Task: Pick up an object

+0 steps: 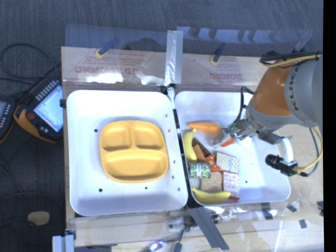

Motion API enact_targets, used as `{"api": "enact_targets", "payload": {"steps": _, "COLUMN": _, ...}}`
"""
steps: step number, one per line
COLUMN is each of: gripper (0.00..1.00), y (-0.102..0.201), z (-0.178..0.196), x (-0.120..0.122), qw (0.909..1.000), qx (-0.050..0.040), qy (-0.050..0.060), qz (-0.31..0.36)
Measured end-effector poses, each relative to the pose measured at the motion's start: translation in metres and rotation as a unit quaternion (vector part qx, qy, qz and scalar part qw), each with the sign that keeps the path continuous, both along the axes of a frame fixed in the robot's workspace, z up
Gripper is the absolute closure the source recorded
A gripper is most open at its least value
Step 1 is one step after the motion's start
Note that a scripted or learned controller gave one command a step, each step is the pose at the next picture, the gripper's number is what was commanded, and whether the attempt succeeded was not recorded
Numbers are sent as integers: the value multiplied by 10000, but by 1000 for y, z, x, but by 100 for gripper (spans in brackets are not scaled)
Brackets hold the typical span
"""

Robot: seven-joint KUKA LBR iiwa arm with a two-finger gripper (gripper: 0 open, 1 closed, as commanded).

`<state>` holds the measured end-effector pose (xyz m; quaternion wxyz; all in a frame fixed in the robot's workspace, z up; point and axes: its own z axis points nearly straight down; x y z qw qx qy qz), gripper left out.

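The right bin holds a heap of toy food along its left side. An orange carrot lies at the top of the heap, with a yellow banana and a brown piece below it. Further down are a green packet, two red-and-white patterned packets, a tan slice and a second banana. My gripper is low in this bin, just right of the carrot. A small orange-red piece lies right at its tip.
The left bin carries a yellow divided plate. The arm, with its orange band, covers the right bin's far right corner. A black cable plug hangs over the bin's right side. A handheld controller lies left of the bench.
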<state>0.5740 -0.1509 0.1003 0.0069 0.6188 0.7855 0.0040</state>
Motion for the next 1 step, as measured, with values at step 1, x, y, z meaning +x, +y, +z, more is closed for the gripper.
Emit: {"api": "enact_targets", "payload": {"steps": 1, "gripper": 100, "y": 71, "z": 83, "x": 32, "qw": 9946, "qx": 11, "qy": 86, "qz": -1033}}
